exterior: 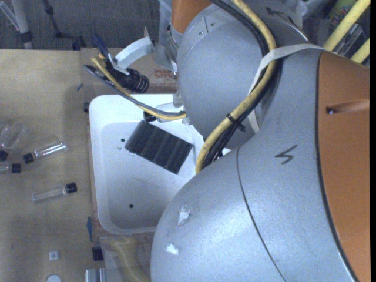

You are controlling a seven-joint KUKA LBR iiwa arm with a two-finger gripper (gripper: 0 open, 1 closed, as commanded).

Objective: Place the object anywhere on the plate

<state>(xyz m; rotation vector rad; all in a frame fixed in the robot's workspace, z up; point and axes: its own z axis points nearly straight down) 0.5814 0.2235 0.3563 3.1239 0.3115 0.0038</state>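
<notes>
A dark, ribbed, flat rectangular slab (160,147) lies tilted on the floor of the white bin (108,175), near its far right side. The grey arm, with its orange band, covers the right and middle of the view and hides the rest of this bin and the other one. My gripper (160,50) sits high at the top centre, beyond the bin's far rim and partly behind the arm. It is well above and behind the slab. I see nothing held there.
On the wooden bench left of the bin lie clear vials with black caps (50,150) (56,191), with small loose bits near the bottom left corner (97,253). Two tiny dark specks mark the bin floor (130,205).
</notes>
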